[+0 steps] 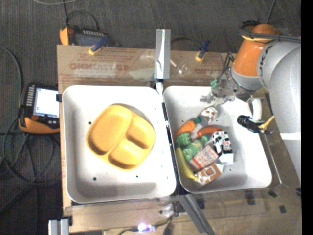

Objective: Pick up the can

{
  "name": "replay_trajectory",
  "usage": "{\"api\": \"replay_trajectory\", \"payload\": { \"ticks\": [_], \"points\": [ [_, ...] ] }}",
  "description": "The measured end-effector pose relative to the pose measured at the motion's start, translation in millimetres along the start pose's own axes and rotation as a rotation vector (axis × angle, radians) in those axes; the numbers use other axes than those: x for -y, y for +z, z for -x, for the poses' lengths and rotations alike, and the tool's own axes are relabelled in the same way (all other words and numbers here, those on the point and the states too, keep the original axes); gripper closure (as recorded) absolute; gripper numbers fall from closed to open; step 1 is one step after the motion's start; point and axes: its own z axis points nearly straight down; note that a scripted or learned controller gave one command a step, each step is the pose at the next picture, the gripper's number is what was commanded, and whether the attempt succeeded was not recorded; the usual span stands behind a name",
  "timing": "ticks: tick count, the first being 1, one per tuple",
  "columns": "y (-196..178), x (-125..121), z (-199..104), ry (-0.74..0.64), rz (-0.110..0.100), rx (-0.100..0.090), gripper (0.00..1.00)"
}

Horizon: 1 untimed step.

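Nearest the bench's front edge, the right bin (254,177) holds a heap of toy food: a banana (183,164), cartons (209,155), broccoli (185,140) and a carrot (186,128). At the heap's far end sits the small can (209,114), white with red marks. Beside it, the left bin (78,180) carries a yellow divided plate (122,136). Farther back, the gripper (217,96) hangs just beyond the can; whether its jaws are spread cannot be told

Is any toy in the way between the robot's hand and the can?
Nothing visible is. The gripper hangs close to the can, and the carrot lies on the can's other side.
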Motion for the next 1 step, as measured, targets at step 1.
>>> {"api": "replay_trajectory", "payload": {
  "ticks": [1],
  "points": [
    [0.1, 0.1, 0.0, 0.000, 0.000, 0.000, 0.00]
  ]
}}
